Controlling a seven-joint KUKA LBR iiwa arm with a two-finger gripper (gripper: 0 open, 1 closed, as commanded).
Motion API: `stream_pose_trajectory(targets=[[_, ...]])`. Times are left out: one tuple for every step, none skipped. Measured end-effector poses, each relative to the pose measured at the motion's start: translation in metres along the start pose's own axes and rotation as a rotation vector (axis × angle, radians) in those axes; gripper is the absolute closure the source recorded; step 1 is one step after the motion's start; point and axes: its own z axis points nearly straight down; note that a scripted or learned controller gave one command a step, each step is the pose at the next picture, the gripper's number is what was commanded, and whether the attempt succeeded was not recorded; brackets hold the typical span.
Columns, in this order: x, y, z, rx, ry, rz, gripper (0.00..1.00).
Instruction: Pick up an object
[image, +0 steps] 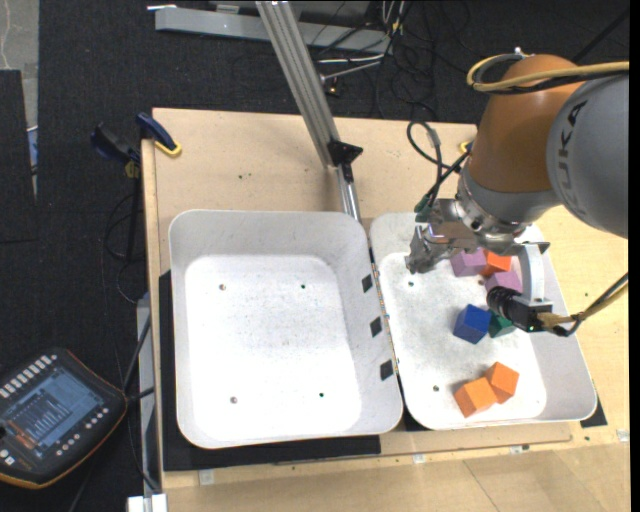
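My gripper (424, 258) hangs over the upper left part of the right bin (420, 350), pointing down, open, with nothing between its fingers. Just to its right lie a purple block (466, 264) and a small orange block (497, 264), partly under the wrist. Lower in the same bin sit a blue cube (472, 324) with a green piece (503, 323) beside it. Two orange blocks (476, 396) (504, 380) rest near the front. A black part of the arm covers some of the bin's right side.
The left bin (200, 300) stands beside the right one, their rims touching at the middle. A metal strut (310, 100) slants in from the top towards the rims. A teach pendant (50, 410) lies at the lower left, off the bench.
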Motion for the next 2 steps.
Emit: stream_pose_trajectory(targets=[[0.039,-0.022,-0.003,-0.001,-0.001,0.001,1.0],[0.083,-0.041,-0.008,-0.002,-0.001,0.0,1.0]])
